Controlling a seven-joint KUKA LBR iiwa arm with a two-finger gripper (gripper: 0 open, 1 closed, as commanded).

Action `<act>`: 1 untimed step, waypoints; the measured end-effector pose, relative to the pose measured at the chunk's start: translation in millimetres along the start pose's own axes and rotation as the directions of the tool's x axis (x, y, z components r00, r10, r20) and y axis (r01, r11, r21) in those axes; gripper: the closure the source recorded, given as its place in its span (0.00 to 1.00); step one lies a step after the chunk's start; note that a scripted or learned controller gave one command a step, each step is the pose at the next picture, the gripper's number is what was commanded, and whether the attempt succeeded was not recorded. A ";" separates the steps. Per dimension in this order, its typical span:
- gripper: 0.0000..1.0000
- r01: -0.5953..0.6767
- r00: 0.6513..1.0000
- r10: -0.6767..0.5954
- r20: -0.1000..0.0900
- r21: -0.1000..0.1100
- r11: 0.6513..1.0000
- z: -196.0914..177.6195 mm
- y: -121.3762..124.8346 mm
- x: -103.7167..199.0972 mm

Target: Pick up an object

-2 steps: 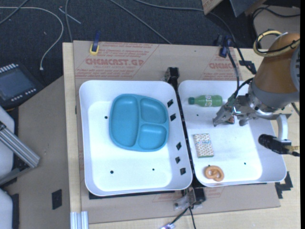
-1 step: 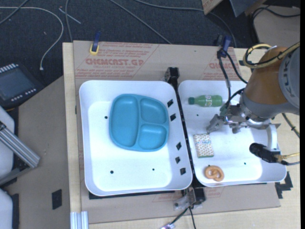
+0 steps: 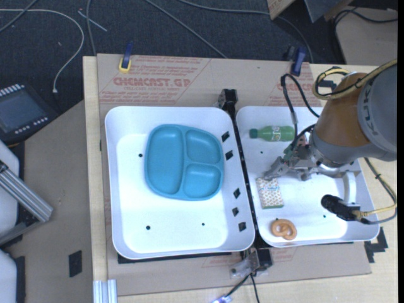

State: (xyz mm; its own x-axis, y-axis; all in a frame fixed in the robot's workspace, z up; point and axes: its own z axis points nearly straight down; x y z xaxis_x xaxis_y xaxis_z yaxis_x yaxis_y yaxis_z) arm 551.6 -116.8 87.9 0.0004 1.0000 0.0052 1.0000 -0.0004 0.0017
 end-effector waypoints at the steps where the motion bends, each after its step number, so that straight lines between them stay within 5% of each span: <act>1: 1.00 0.002 1.000 -0.002 0.000 -0.011 1.000 -14.6 3.3 1.2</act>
State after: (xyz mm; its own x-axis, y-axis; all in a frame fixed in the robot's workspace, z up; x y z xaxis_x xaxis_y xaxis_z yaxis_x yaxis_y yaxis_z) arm 554.8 -115.7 102.5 -0.0014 1.0000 0.0051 0.9999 0.0014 0.0123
